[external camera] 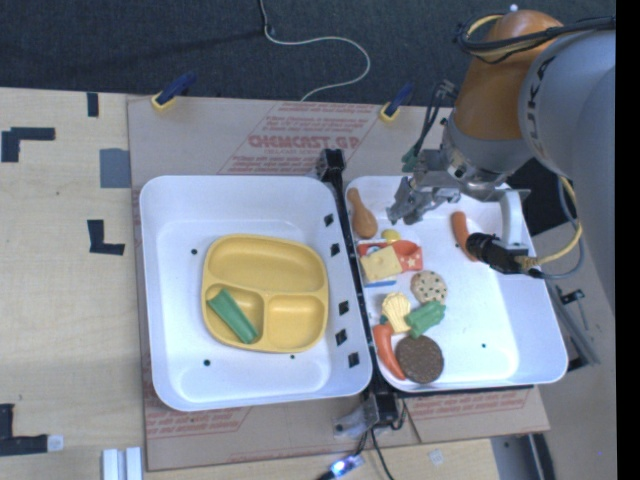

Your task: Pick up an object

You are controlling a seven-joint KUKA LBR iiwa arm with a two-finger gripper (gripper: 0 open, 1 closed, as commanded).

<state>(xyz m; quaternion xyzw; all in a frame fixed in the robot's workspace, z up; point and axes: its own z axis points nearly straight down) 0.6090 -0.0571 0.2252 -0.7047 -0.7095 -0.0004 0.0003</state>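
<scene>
My gripper (408, 208) hangs over the back of the right bin (510, 328), its grey fingers pointing down-left with nothing seen between them. Just left of it lies a drumstick (361, 215). Below it sit a small yellow piece (390, 235), a cheese wedge (380, 264) and a red piece (409, 256). Further forward are a cookie (429, 287), a yellow fries piece (397, 311), a green vegetable (427, 317), a carrot (386, 346) and a brown patty (419, 359). A sausage (460, 232) lies to the right of the gripper.
The left bin (170, 268) holds a yellow divided plate (290, 268) with a green pickle (233, 315) in its front-left compartment. A black divider (342, 258) runs between the bins. A black part of the arm (495, 251) sticks out over the right bin.
</scene>
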